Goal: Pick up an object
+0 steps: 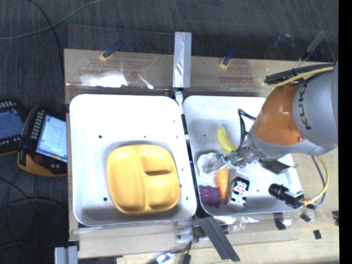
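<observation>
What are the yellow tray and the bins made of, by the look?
Yellow tray: likely moulded plastic, smooth semi-gloss, with rounded compartments and soft highlights. Left bin and right bin: probably thin white plastic, matte, with rounded formed corners; cannot be sure.

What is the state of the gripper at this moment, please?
Gripper: it is low in the right bin, above the carrot and beside the banana. Open, shut or holding something cannot be told.

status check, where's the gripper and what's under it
Gripper low in right bin, above the carrot. Banana, purple toy crowd close. Yellow tray in left bin.
</observation>
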`<state>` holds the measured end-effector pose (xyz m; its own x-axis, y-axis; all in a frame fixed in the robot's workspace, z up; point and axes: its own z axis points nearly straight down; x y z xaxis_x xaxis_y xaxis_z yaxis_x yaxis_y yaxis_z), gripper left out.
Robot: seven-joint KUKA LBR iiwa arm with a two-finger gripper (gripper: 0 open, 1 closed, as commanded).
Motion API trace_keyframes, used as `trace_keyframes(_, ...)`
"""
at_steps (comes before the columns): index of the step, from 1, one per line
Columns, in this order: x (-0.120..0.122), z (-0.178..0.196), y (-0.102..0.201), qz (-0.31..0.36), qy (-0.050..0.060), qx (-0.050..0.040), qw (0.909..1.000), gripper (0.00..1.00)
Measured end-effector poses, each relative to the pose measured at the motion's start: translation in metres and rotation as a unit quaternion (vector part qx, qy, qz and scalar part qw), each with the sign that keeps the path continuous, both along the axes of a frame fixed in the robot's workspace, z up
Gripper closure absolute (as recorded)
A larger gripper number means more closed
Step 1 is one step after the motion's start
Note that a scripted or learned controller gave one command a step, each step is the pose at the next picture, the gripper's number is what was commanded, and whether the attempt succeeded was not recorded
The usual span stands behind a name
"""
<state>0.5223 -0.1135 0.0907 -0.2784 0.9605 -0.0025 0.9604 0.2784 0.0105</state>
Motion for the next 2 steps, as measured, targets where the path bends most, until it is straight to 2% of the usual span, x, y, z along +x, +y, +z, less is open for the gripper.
trace_keyframes(1,0.004,0.011,0.001,0.0,-0.004,0.0017,1.0,1.0)
trace_keyframes(2,0.096,0.09,0.047,-0.029,0.008,-0.0011,0.9995,1.0)
